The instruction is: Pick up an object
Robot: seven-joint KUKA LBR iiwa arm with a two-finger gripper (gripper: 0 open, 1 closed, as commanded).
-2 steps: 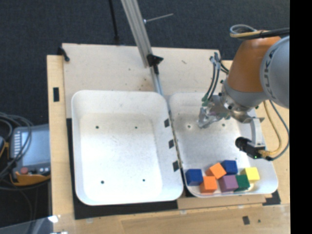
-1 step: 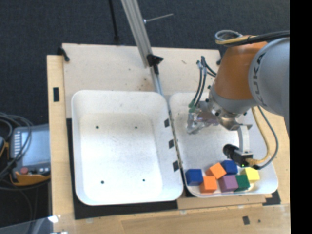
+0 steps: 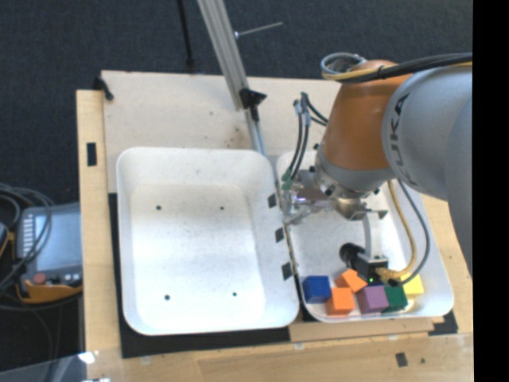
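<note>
On the bench (image 3: 159, 110), the left bin (image 3: 191, 237) is white with a few dark specks on its floor. Just past the bin's 3 o'clock rim hangs the gripper (image 3: 301, 201), over the 9 o'clock side of the right bin (image 3: 322, 241). The arm (image 3: 398, 126) above hides most of the gripper, so I cannot tell whether it is apart or together, and nothing seems to be clamped in it.

The blocks crowd the right bin's 6 o'clock edge. A blue block (image 3: 316, 288) comes first, then an orange block (image 3: 341, 300) with a second orange block (image 3: 351, 279) at its 1 o'clock. A purple block (image 3: 371, 298), a green block (image 3: 395, 297) and a yellow block (image 3: 413, 286) follow, all touching or nearly so.
</note>
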